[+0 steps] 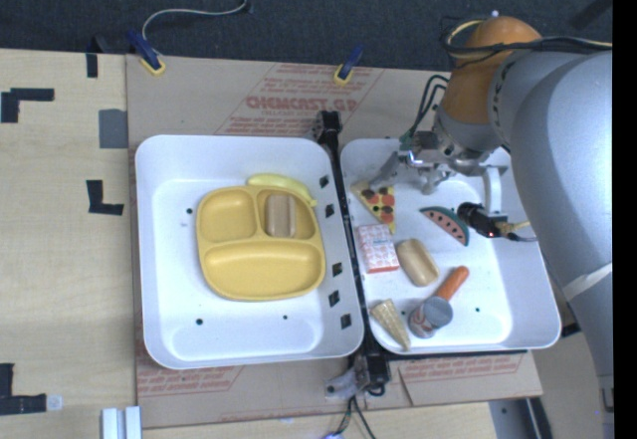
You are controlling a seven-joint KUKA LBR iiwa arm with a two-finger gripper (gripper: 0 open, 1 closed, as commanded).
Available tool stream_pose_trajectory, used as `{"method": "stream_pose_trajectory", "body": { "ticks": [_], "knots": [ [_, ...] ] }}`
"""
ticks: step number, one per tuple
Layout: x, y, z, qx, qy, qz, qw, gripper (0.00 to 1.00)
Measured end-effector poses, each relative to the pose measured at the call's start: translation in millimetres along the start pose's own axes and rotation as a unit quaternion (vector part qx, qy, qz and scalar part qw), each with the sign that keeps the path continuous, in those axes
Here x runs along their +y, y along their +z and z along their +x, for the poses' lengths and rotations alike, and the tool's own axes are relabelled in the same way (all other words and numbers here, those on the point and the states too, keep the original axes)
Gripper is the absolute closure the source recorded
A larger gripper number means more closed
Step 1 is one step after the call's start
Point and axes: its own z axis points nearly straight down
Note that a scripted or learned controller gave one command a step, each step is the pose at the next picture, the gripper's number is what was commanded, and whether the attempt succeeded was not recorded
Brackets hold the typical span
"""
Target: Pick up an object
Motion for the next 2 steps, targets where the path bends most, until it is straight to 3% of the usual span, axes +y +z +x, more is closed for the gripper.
{"method": "stream_pose_trajectory", "body": {
  "ticks": [1, 2],
  "knots": [
    [2.8, -2.2, 30.9, 0.000, 0.001, -0.007, 1.0000, 0.00],
    [3.8, -13.9, 30.9, -0.001, 0.001, -0.008, 1.0000, 1.00]
  ]
}}
